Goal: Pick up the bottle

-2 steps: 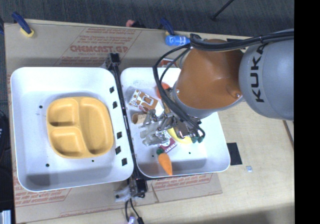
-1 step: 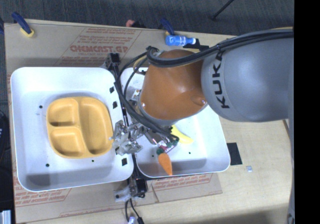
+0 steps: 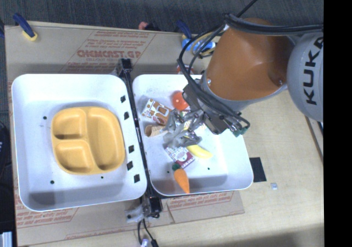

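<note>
Right of centre in the frame, your gripper (image 3: 184, 126) hangs low over the clutter in the right bin (image 3: 234, 171); you cannot tell how it is set. No item in that pile reads clearly as the bottle. Around it lie a carrot (image 3: 181, 180), a yellow piece (image 3: 199, 152) and a printed packet (image 3: 154, 110). The left bin (image 3: 27, 130) holds a yellow divided tray (image 3: 87, 139).

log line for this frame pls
arm: over right bin | tool: low in the item pile, grasp unconfirmed | carrot: near front wall | left bin: yellow divided tray | bottle: not identifiable
</note>
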`<state>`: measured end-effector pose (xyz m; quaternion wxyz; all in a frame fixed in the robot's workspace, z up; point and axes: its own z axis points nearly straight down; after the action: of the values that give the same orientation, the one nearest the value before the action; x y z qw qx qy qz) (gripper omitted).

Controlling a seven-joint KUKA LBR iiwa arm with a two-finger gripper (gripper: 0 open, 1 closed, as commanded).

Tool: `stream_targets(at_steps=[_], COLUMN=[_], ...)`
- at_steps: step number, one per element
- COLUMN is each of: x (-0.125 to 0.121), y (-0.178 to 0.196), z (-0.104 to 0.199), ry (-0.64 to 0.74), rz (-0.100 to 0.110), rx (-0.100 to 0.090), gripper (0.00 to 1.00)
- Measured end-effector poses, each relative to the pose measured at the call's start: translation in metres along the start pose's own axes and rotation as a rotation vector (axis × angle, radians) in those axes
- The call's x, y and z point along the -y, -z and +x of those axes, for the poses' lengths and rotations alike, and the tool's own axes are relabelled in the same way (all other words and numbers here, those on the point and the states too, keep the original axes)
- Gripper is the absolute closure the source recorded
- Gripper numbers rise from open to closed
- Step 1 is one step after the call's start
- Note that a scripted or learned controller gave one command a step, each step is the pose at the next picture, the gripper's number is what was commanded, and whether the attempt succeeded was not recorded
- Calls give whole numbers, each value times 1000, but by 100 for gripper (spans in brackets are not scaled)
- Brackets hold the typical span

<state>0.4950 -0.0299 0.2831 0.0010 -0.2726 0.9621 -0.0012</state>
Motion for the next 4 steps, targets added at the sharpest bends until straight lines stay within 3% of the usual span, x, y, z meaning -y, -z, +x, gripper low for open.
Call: stream_targets(at_steps=[1, 2, 3, 4], x=[-18, -96, -41, -73], y=[-92, -91, -55, -91], z=[-3, -45, -49, -22], ry=[230, 80, 500, 388], rz=[-5, -4, -2, -4], rx=[-3, -4, -1, -3], gripper=[100, 100, 100, 100])
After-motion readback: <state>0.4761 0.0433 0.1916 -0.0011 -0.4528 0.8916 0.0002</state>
